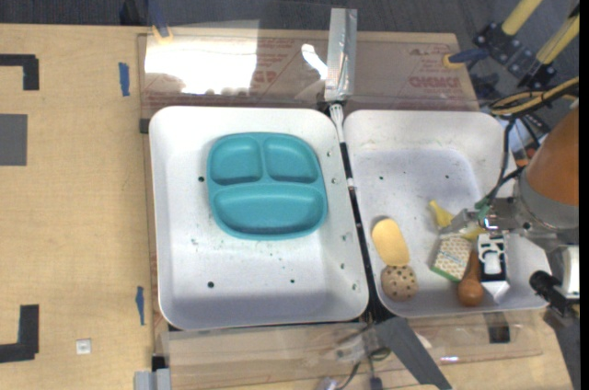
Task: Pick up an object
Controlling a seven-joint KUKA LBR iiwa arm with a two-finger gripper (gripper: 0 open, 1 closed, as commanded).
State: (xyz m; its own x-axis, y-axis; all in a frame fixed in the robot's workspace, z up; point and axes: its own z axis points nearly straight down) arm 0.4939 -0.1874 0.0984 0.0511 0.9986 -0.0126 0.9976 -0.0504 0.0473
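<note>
The right bin [414, 149] holds several small things. A yellow oval piece [389, 241] lies near its left wall, with a tan speckled ball [398, 282] just in front of it. A small yellow scrap [440, 213] sits mid-bin. A pale green-patterned packet [451, 258] lies beside a brown pear-shaped object [470, 283] near the front wall. My gripper [481, 221] reaches in from the right, low over the bin's right side, just above the packet and beside the yellow scrap. Nothing can be seen held in it.
The left bin [175, 223] carries a teal divided plate [267, 184] in its middle. A clear plastic sheet [239, 57] and a taped upright strip [340, 52] stand behind the bins. Yellow-and-black stands [525, 20] occupy the back right.
</note>
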